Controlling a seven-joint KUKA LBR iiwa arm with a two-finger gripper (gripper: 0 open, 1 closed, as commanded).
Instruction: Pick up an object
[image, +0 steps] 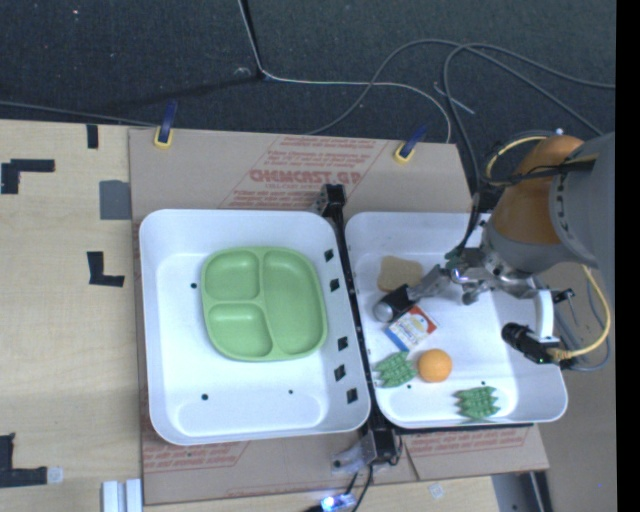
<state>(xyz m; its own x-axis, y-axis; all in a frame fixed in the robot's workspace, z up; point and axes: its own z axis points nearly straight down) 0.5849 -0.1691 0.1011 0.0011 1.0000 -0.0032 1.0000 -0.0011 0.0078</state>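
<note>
Because the right bin (520, 400) is so crowded, the risk is plain: the tool (392, 304) sits low among its things, and whether it is open or has hold of anything I cannot tell. It could nudge the flat tan piece (400, 270) or the small glossy packet (413, 326) aside instead of gripping. A smooth orange ball (434, 366) would roll; two knobbly green toys (394, 369) lie near. Left, a matte green divided plate (264, 303).

Grey arm (575, 215) reaching in over the right bin (520, 405), orange band above the wrist, wrist angled down-left, gripper (392, 303) low over the bin's left half, near its inner wall.
</note>
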